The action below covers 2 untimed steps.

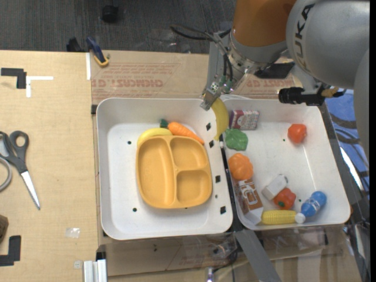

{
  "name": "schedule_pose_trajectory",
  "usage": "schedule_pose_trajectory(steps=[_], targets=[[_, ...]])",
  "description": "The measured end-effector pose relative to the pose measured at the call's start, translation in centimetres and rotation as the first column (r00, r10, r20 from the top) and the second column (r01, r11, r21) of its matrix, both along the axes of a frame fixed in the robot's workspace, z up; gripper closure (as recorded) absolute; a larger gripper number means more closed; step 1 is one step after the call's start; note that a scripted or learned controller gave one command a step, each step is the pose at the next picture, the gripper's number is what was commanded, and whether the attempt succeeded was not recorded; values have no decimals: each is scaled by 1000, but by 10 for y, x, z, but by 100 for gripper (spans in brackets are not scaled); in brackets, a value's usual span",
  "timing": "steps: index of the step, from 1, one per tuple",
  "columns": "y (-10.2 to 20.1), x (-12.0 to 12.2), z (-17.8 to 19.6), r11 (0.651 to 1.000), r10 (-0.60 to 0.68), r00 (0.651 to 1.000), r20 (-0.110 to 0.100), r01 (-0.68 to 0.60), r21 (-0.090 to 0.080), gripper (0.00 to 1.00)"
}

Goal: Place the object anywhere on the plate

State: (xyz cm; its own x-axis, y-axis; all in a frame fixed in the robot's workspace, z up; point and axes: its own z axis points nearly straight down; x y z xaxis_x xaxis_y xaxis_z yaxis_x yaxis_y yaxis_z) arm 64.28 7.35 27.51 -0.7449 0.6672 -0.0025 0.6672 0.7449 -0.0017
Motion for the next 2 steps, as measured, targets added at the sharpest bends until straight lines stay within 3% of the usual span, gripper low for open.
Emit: schedule_pose_trajectory(steps=[1,2], targets=[[38,-21,-83,1000,-15,1000,-1,15,2,100],[38,-21,-83,1000,-16,1000,0,16,2,0]])
